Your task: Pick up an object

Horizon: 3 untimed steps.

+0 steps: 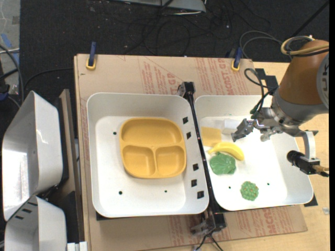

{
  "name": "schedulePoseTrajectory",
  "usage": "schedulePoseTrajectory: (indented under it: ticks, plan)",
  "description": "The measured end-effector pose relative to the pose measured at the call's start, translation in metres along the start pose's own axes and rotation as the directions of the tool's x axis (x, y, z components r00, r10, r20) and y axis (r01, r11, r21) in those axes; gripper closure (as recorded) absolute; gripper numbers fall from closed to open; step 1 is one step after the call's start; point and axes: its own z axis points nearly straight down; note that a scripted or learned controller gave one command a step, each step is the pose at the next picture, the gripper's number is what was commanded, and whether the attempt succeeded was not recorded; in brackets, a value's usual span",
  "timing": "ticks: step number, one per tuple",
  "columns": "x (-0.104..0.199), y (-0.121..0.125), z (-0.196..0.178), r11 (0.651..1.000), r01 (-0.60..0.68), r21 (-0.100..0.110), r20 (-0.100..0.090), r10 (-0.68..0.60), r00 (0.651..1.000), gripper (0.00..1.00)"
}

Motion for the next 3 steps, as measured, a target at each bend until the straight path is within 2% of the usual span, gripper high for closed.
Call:
schedulePoseTrajectory:
  ticks: [2, 3]
  plan:
    - [0.001, 0.002, 0.096, 1.000, 0.000, -0.003, 0.000, 0.000, 1.000, 0.00]
    - [0.001, 0.003, 0.083, 1.000, -0.001, -0.006, 0.001, 0.001, 1.000, 1.00]
